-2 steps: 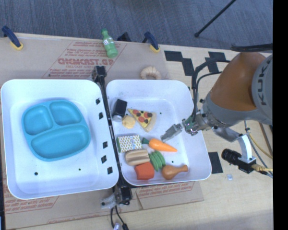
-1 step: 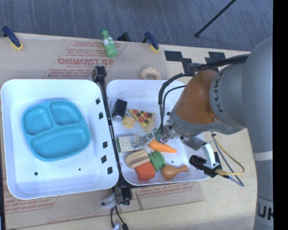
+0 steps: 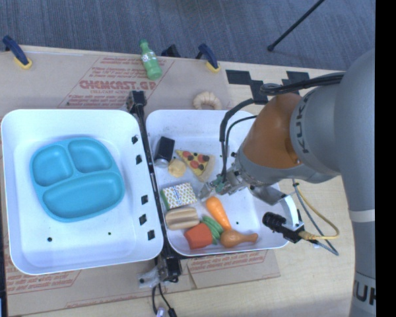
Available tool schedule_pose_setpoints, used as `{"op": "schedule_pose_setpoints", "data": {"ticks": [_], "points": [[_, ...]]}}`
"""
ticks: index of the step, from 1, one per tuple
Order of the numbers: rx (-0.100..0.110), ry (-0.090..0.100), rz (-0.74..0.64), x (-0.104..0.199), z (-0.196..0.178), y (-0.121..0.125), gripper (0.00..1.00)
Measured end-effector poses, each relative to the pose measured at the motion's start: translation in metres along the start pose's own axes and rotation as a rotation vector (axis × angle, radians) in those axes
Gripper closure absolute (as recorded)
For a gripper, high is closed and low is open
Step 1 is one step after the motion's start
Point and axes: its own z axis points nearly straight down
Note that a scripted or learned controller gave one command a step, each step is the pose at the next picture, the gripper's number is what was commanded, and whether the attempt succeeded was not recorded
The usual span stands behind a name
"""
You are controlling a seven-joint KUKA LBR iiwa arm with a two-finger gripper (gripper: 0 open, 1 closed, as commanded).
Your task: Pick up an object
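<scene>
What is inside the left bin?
The left bin holds a blue divided plate with three compartments, lying flat toward its upper half. The bin floor beneath the plate is covered, so anything under it cannot be seen.

grey carpet floor [image 3: 86,12] beyond cardboard-covered bench [image 3: 86,78]

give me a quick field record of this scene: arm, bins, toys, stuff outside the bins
arm: grey KUKA arm with orange band, reaching over the right bin
gripper: low above the toys, near the orange toy carrot
left bin: shallow white bin holding a blue three-compartment plastic plate
right bin: shallow white bin with toy pizza slice, hot dog, drumstick
outside bins: green bottle, tan ring
</scene>
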Motion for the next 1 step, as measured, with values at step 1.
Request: {"op": "schedule_pose_setpoints", "data": {"ticks": [1], "points": [[0.003,-0.001,0.089,0.0508,-0.1055,0.0049,1.00]]}}
